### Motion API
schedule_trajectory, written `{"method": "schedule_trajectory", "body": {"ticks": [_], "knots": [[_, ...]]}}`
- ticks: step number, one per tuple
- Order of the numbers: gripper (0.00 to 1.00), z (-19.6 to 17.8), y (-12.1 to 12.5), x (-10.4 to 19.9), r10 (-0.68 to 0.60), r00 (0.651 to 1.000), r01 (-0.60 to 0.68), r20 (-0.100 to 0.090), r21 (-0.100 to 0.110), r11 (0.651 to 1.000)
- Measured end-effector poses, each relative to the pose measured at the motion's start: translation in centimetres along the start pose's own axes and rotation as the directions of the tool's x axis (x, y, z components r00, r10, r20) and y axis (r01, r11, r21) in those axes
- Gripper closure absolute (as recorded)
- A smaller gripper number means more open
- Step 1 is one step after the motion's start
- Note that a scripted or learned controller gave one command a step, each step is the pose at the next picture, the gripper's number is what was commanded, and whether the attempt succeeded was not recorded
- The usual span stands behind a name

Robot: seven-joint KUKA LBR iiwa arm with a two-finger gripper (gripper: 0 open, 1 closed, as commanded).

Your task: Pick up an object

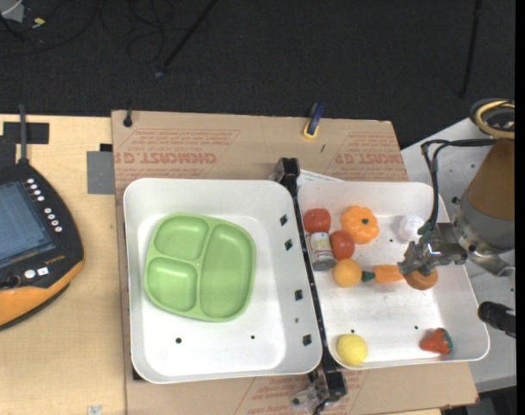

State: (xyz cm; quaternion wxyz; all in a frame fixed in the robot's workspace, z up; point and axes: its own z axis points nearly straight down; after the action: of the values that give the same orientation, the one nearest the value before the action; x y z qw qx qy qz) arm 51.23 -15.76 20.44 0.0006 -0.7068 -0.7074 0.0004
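**Gripper low in the right bin, among toy foods**

The arm (491, 201) reaches in from the right, and the gripper (420, 264) is low over the right bin (392, 340), just beside a carrot (386, 274). Near them lie an orange fruit (348, 273), a small can (321, 251), two red tomatoes (316, 220), a little pumpkin (360, 223), a lemon (352, 349) and a strawberry (436, 341). The left bin (158, 344) holds a green divided plate (200, 266). A teach pendant (24, 245) rests at the far left.
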Motion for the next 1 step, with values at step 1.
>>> {"method": "schedule_trajectory", "body": {"ticks": [1], "knots": [[1.00,-2.29,0.05,-0.13,0.000,1.000,0.000,0.000,0.001,1.000]]}}
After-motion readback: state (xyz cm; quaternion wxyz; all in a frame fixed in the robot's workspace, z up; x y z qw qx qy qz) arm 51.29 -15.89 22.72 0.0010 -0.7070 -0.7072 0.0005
